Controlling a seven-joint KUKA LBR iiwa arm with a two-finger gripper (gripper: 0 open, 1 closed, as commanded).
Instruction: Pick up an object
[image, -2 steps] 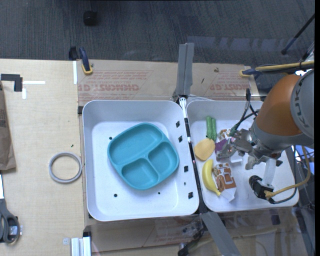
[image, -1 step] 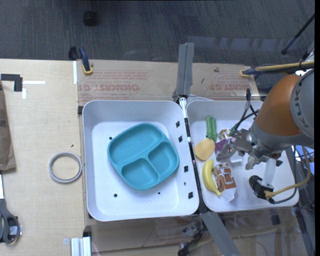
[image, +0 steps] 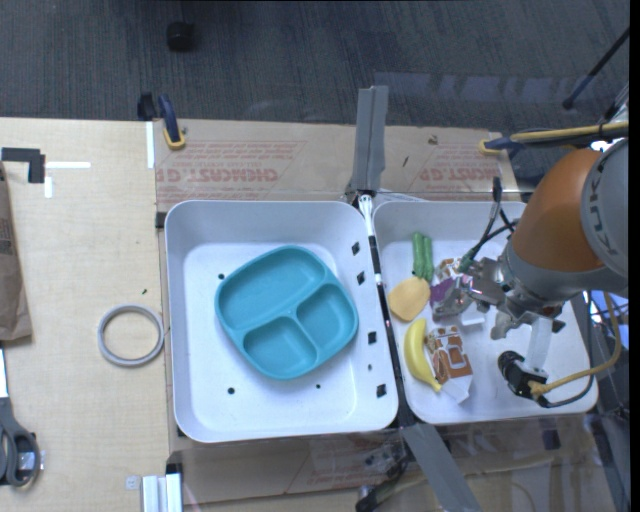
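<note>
Pale wooden bench (image: 80, 260) carries my two shallow white plastic bins side by side. At nine o'clock from centre the left white bin (image: 190, 400) holds a big turquoise plastic plate with three compartments (image: 287, 311). At three o'clock the right white bin (image: 575, 395) holds the small things.

My gripper (image: 462, 290) is low inside the right bin, among these things, but my wrist covers it, so I cannot tell how it stands or if it grips something. I judge that the pick is not yet done.

Still lying on the bin floor are a yellow banana (image: 419, 354) at six o'clock from the gripper, a printed snack packet (image: 450, 357) just beside it, a round yellow-tan fruit (image: 409, 298) at nine o'clock, and a green long vegetable (image: 423, 255) at eleven o'clock.
</note>
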